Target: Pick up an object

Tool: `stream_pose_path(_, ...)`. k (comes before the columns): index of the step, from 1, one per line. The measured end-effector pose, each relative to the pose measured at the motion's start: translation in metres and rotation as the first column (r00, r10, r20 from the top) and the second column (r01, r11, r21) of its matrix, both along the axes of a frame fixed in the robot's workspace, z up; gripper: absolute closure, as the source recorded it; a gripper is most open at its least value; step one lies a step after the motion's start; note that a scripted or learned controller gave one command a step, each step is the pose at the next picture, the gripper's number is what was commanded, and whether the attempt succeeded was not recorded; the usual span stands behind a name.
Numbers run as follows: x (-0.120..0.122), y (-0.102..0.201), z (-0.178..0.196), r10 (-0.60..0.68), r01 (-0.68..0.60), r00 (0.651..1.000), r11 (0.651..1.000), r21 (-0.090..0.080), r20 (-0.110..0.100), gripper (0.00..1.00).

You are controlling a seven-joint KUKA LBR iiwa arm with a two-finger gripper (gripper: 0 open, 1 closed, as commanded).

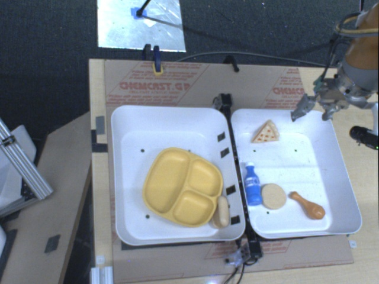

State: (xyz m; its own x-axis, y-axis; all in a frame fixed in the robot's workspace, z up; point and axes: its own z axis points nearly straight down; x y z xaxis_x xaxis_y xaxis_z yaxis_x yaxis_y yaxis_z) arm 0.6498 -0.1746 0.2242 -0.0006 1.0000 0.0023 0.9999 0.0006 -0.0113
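Note:
My gripper (pixel 312 112) hangs above the far edge of the right bin (pixel 331 152), open, with its two dark fingers spread and nothing between them. Below and left of it a pizza slice (pixel 266 133) lies in the right bin. Nearer the front of that bin are a blue bottle (pixel 252 185), a round tan cookie (pixel 273 196) and a brown drumstick (pixel 307 205). The left bin (pixel 136 129) holds a yellow divided tray (pixel 183 186) with a bread roll (pixel 222 212) at its right front corner.
A ridge with black clips (pixel 228 152) divides the two bins. The bins rest on a brown board (pixel 177 81). A silver sheet (pixel 141 15) lies on the dark floor behind. A metal rail (pixel 21 161) stands at the left.

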Motion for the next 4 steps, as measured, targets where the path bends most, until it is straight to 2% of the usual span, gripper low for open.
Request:
stream_pose_path(1,0.003,0.001,0.008,0.003,-0.003,1.0,1.0,-0.003,0.013,0.0)
stream_pose_path(2,0.006,-0.001,-0.053,0.002,-0.002,1.0,1.0,-0.002,0.01,0.0)
stream_pose_path(3,-0.002,-0.001,-0.11,0.001,-0.001,1.0,1.0,-0.002,0.011,0.0)
stream_pose_path(4,-0.002,-0.001,-0.141,0.004,-0.004,1.0,1.0,-0.002,0.01,0.0)
